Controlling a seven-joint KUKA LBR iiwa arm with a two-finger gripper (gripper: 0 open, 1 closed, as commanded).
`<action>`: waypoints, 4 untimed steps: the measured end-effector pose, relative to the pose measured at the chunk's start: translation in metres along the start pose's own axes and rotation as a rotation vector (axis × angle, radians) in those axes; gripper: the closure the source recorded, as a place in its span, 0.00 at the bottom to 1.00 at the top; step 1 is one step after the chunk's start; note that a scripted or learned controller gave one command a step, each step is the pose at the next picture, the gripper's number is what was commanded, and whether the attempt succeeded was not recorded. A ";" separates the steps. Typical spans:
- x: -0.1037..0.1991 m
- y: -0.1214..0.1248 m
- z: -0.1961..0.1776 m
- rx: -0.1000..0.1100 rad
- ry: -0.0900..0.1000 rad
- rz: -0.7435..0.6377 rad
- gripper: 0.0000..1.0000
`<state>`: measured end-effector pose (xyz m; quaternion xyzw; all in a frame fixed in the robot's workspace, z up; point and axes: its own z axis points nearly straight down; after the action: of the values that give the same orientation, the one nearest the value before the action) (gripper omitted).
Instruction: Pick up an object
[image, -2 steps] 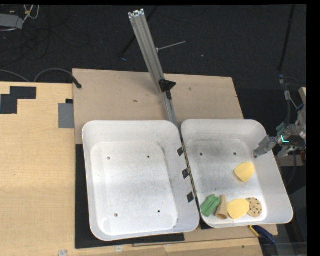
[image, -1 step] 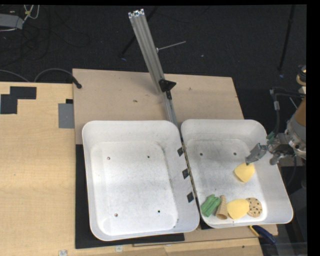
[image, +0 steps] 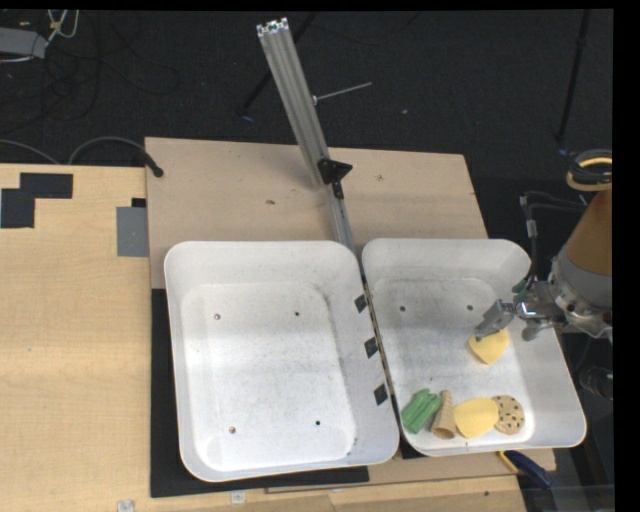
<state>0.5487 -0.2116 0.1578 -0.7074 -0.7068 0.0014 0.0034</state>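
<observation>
My gripper (image: 496, 321) reaches in from the right over the right bin (image: 430, 270), low near its right wall. A small pale yellow piece (image: 488, 348) sits directly under and in front of the gripper tip, touching it or nearly so. Whether the piece is lifted off the bin floor I cannot tell. Along the bin's front edge lie a green ridged item (image: 421, 409), a tan cone-like piece (image: 443, 415), a larger yellow lump (image: 476, 418) and a chocolate-chip cookie (image: 508, 414).
The left bin (image: 190, 270) stands beside the right one, joined by a divider with black clips (image: 370, 347). A slanted aluminium bar (image: 300, 110) rises behind the bins. The arm's body (image: 590, 260) occupies the right side.
</observation>
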 end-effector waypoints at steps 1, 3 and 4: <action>-0.007 0.001 0.060 0.002 0.000 0.001 0.00; -0.006 0.004 0.004 -0.009 -0.003 -0.002 1.00; -0.005 -0.001 -0.058 -0.011 -0.004 -0.002 1.00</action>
<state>0.5482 -0.2170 0.2159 -0.7066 -0.7076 -0.0008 -0.0019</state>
